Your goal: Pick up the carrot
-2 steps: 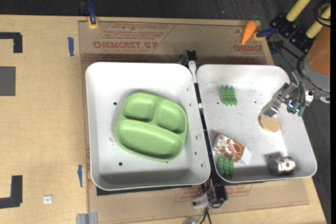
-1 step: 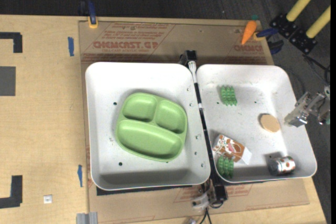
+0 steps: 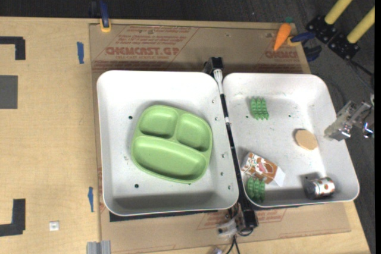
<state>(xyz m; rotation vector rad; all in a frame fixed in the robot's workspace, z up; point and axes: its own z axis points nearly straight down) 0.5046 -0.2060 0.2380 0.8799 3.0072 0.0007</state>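
Take the right-hand bin (image 3: 333,105) as your landmark. The carrot (image 3: 282,36) is not in it: it lies on the counter (image 3: 47,128) just beyond the bin's far rim, near the middle of that edge, beside a blue clamp (image 3: 302,38). Its long axis runs slightly slanted, the green top pointing away from the bin and the orange tip pointing back toward the rim. The claw (image 3: 348,122) sits at the bin's right rim, about halfway along that side, so the carrot lies up and to the left of it in the camera view, across the far right corner of the bin. The claw reads as a pale, blurred metal shape here, and you cannot tell from this view whether it is open or closed; nothing is visibly between its tips. Inside the bin you have a tan disc (image 3: 306,140), two green blocks (image 3: 259,107), a printed packet (image 3: 262,169) and a small can (image 3: 319,187), none of which is your target. You will probably need the claw carried out past the far rim and turned across the carrot's axis.
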